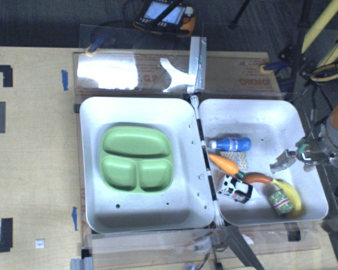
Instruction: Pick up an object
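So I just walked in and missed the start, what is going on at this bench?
A robot arm reaches in from the right over the right bin, its gripper above the bin floor near the right wall and holding nothing visible. The toys lie untouched: a blue bottle, a carrot, a banana and a black and white toy. A green divided tray sits in the left bin.

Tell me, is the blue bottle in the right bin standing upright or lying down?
Lying down. The blue bottle rests on its side on the floor of the right bin, white cap end pointing toward the left bin.

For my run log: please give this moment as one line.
gripper: over right bin, holds nothing | nearest: banana | left bin: green tray | pick: not done
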Available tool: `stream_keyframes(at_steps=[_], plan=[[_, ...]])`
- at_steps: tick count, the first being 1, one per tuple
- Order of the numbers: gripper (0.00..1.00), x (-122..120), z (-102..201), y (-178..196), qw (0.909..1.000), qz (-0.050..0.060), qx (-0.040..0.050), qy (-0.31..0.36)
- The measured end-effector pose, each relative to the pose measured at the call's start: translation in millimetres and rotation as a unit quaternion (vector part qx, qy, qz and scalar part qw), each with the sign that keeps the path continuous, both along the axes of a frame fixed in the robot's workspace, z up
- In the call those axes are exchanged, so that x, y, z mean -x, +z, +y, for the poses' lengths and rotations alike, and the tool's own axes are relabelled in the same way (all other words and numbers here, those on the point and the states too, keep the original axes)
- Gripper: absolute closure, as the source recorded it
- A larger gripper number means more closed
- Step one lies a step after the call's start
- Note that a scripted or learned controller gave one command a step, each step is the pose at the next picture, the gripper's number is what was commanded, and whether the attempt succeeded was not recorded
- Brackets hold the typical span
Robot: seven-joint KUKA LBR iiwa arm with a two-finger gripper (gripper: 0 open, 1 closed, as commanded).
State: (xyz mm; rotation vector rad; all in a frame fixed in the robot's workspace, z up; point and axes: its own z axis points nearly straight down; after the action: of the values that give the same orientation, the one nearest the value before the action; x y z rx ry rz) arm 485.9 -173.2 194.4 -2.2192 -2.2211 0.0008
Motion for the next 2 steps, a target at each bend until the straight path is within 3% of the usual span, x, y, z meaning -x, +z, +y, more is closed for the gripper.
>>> stream_keyframes(at_steps=[1, 2], plan=[[0.00, 1.7, -37.3, -101.1, 0.9998, 0.000, -0.0095, -0.020], [1.00, 2.8, -41.8, -91.6, 0.9997, -0.002, -0.0042, -0.022]])
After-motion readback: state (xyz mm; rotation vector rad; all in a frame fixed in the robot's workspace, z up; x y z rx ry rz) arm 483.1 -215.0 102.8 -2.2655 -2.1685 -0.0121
